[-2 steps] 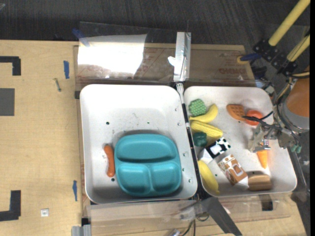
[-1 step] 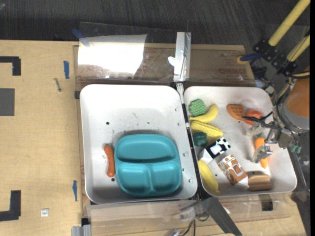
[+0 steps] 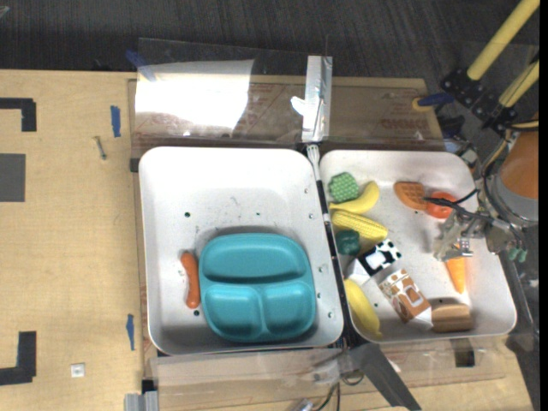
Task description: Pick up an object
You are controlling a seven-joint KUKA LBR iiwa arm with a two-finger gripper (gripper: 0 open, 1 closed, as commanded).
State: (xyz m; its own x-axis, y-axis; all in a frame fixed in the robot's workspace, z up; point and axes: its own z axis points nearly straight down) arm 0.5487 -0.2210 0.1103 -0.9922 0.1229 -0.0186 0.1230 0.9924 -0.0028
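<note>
My gripper hangs low over the right side of the right bin, coming in from the right edge. Just below it lies an orange carrot, touching or nearly touching the gripper's tip. An orange waffle-like piece and a red piece lie just above-left of the gripper. Further left in this bin are a green piece, a yellow banana, a corn cob and a black-and-white cube. I see nothing held in the gripper.
The right bin's front holds a yellow fruit, a brown-and-white box and a tan block. The left bin holds a teal divided tray and an orange sausage. A clear panel stands behind.
</note>
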